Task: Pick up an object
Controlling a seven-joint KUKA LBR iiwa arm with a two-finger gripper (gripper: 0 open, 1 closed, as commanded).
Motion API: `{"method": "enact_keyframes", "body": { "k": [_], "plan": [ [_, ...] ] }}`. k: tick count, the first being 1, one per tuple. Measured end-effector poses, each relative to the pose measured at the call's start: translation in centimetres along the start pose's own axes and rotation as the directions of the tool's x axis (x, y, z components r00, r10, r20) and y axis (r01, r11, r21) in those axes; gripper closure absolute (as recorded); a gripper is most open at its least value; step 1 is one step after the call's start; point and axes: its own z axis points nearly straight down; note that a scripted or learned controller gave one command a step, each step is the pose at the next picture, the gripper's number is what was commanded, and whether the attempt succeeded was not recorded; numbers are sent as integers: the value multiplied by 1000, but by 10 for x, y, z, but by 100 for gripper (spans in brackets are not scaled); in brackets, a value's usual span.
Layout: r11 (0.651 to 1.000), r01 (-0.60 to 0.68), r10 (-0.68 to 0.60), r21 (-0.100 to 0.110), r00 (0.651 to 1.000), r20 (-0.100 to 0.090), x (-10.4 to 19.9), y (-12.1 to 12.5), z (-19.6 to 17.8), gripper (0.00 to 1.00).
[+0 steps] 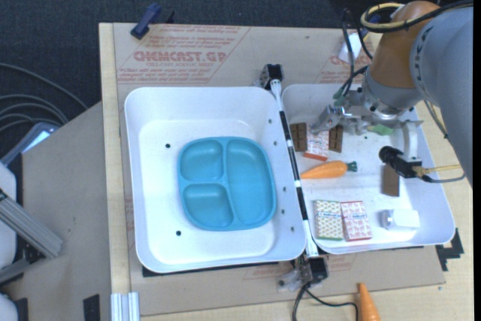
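Arm [421, 49]: reaches in over the right bin [436, 222], wrist bent down. End effector [336, 119]: low in the bin; its grip cannot be told. Carrot [325, 171]: orange, tapered, lying flat just below the end effector, apart from it.

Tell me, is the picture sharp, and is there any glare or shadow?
Camera view: mostly sharp; the grey arm at right looks soft; even lighting, faint sheen on the blue divided plastic plate, soft shadow along the left white bin's inner walls.
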Motion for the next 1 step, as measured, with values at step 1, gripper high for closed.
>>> {"method": "enact_keyframes", "body": {
  "k": [1],
  "plan": [
    [1000,-6,6,22,1000,0,18,32,3,0]
  ]
}}
